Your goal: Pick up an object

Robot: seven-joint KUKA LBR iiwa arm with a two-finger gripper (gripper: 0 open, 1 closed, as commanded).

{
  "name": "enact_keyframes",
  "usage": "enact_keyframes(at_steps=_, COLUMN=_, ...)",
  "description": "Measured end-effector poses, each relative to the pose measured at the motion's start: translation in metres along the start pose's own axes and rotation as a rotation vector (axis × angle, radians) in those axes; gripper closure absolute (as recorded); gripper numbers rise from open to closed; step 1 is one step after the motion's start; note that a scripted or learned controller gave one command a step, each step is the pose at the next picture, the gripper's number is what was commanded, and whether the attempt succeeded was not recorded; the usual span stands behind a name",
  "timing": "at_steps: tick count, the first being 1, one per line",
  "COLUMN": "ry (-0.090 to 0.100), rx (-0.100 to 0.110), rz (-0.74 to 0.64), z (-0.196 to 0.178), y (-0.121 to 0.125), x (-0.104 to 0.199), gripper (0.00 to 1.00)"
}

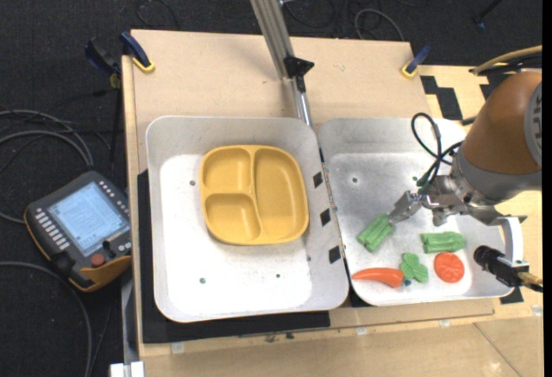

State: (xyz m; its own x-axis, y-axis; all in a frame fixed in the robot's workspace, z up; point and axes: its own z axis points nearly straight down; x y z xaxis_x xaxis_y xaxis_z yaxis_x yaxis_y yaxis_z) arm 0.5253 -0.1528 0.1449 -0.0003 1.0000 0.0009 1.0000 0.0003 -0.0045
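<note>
Hovering gripper (404, 210) in right bin (362, 168), grip state unclear, green block (376, 233) just beside

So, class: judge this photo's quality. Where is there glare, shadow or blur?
Camera view: bright overhead light washes out the right shallow white bin; the yellow three-compartment plastic tray casts only a soft, short shadow; the small green plastic toy vegetable looks slightly soft, the floor cables dim.

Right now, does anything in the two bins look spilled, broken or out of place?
Nothing stands out. The yellow tray lies flat in the left bin, slightly turned. The toy foods sit scattered in the right bin, none over the rim. The gripper is low beside the green piece.
</note>
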Motion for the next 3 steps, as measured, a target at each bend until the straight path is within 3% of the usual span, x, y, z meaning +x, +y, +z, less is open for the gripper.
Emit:
enact_keyframes(at_steps=1, ry=0.005, rx=-0.008, rz=0.0, z=0.047, y=0.003, x=0.002, gripper=0.0)
enact_keyframes(at_steps=2, ry=0.001, rx=-0.015, rz=-0.001, z=0.034, y=0.005, x=0.001, gripper=1.0)
enact_keyframes(at_steps=3, ry=-0.002, rx=-0.01, rz=-0.003, z=-0.026, y=0.0, x=0.006, gripper=1.0)
